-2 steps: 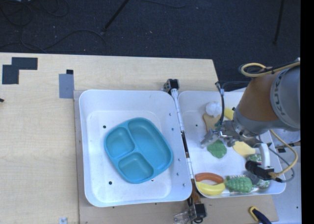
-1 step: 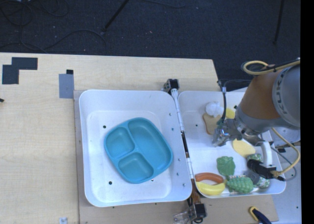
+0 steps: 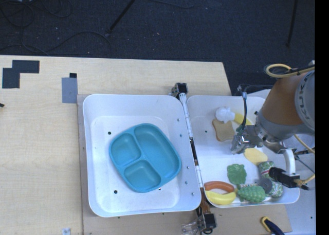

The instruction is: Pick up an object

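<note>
My end effector [image 3: 241, 142] hangs low in the right bin [image 3: 205, 126], between the tan toy [image 3: 222, 130] and the yellow toy [image 3: 255, 155]. I cannot tell its grip. I think it's low to grab one.

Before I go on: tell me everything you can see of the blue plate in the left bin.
The blue plate is a turquoise divided tray, plastic by its look, with rounded corners and three compartments: one large, two smaller. It lies flat and turned at an angle on the floor of the left bin, near the middle. Nothing lies in it or touches it.
</note>
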`<state>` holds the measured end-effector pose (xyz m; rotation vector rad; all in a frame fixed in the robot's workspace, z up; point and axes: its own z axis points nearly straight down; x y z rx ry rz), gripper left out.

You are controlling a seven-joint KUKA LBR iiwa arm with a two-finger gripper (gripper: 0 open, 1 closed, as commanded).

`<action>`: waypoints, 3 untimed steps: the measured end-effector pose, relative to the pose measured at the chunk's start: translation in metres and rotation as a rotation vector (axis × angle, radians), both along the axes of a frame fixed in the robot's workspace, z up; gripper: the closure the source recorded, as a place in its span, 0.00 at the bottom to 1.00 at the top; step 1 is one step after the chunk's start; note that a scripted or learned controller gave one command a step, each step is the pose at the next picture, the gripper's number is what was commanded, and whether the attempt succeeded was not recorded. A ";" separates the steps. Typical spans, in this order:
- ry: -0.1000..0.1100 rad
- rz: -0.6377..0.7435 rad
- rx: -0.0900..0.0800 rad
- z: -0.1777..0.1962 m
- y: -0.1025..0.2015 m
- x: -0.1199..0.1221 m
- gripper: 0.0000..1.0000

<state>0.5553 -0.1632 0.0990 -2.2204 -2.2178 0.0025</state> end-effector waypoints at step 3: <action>0.000 0.002 0.000 -0.013 -0.020 0.088 0.00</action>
